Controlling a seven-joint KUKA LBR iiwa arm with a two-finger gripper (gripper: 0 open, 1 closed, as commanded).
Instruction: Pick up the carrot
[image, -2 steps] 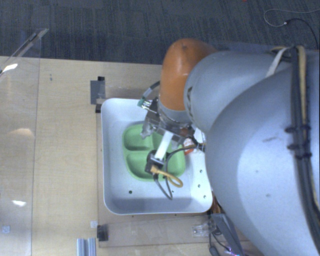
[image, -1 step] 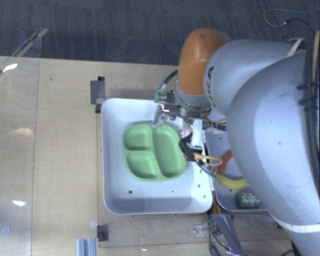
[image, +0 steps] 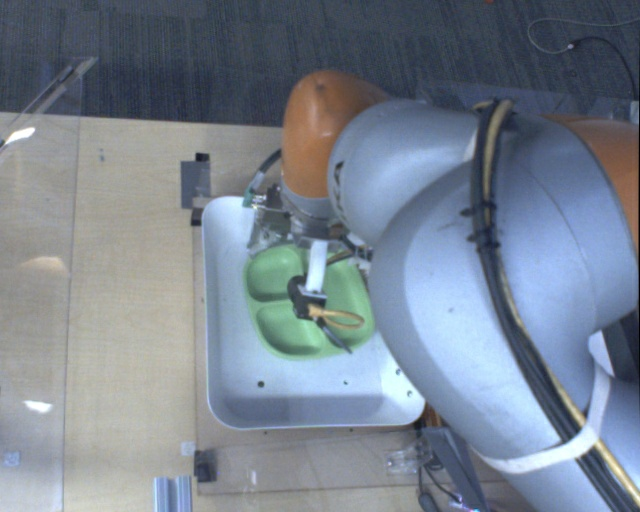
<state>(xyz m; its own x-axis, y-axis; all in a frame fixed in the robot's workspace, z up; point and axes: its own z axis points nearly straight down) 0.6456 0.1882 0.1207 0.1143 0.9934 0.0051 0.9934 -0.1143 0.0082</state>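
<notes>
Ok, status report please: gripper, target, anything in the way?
Gripper over green thing in white bin. Carrot: cannot tell where. Arm covers bin's right side.

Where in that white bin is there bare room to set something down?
In the white bin, bare floor runs along the near wall, below the green object, and in a narrower strip between it and the left wall. The middle is crowded: the gripper hangs over the green object. The arm hides the bin's right side.

The pale wooden bench bears a shallow white bin.
</notes>
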